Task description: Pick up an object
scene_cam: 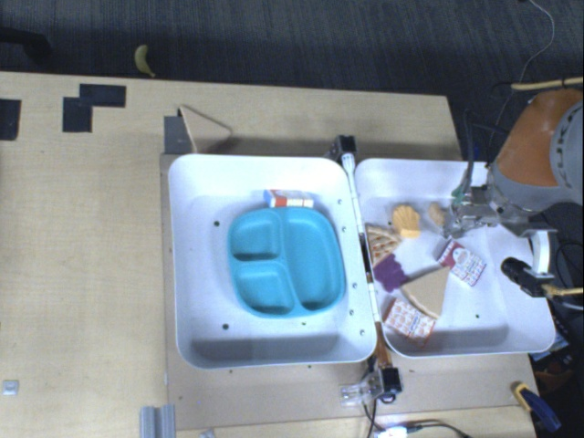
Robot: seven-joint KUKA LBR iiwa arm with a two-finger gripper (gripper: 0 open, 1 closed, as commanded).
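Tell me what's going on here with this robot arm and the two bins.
A grey robot arm reaches in from the right, its gripper low over the right bin, beside a yellow item and a small red-and-white packet. That bin also holds a purple piece, a tan wedge and another packet. The left bin holds a blue divided tray. Nothing is visibly held yet.

Grey arm (547, 167) with rounded orange band, metallic gripper (463, 215) hardware at the tip, thin cabling alongside.
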